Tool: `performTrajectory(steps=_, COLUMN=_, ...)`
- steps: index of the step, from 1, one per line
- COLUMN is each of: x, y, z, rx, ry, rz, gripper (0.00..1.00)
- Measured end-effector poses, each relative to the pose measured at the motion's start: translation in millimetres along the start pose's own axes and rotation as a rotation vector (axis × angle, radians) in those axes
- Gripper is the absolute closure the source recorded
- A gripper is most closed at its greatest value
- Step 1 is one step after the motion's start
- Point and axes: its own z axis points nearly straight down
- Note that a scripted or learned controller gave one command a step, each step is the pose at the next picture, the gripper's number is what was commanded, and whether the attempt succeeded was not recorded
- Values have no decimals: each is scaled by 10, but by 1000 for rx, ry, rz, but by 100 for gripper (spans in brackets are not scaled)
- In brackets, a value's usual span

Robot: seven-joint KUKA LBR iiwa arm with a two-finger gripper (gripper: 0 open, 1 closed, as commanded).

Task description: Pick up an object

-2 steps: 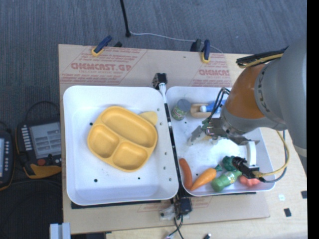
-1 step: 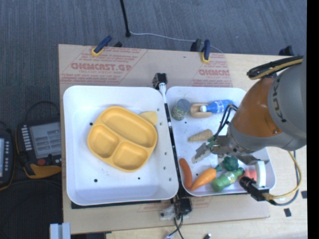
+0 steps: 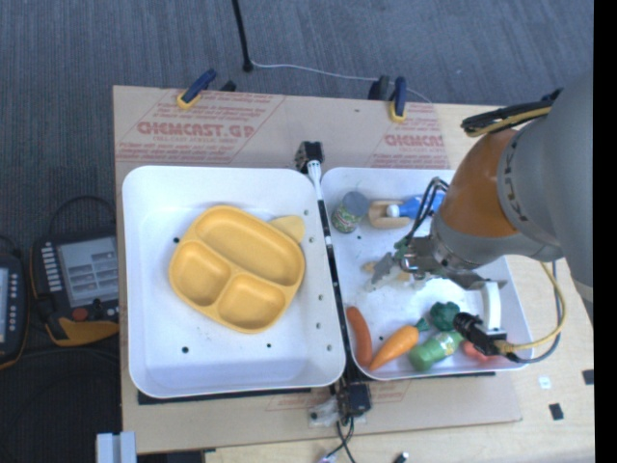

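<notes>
The bench (image 3: 193,128) is a board printed with red lettering, with clamps on its far edge. The arm (image 3: 511,186) enters from the right, its orange band lying over the right bin's far corner, and it hides part of that bin's right side.

Left bin (image 3: 145,355): holds a yellow three-compartment plate (image 3: 236,268), lying flat. A pale yellow piece (image 3: 289,226) shows just past the plate's far-right rim; it is mostly covered and cannot be identified.

Right bin (image 3: 386,302): holds the loose items.
- The gripper (image 3: 395,263) is low over the bin's middle, above bare white floor. It reads as a grey metal cluster, and whether it is open or closed cannot be told. No item can be seen in its grasp.
- An orange carrot (image 3: 395,345) and a darker red-orange carrot (image 3: 359,334) lie at the near-left, tips close together.
- A light green item (image 3: 432,351) is just beside the orange carrot, and a dark green item (image 3: 445,313) lies behind it. The shape of both is unclear.
- A round grey-green can (image 3: 347,214) stands at the far-left wall.
- Beside it lies a tan and blue piece (image 3: 390,212), partly cut off by the arm.
- A red item (image 3: 477,353) at the near rim is partly covered by a black part.
</notes>
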Motion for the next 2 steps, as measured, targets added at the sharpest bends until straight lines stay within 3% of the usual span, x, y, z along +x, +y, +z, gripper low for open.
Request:
performTrajectory(steps=1, x=116, y=-565, z=-178, rx=4, ry=1, rz=-1, gripper=0)
performTrajectory(steps=2, x=-512, y=611, z=28, rx=-16, ry=-8, rz=-2, gripper=0)
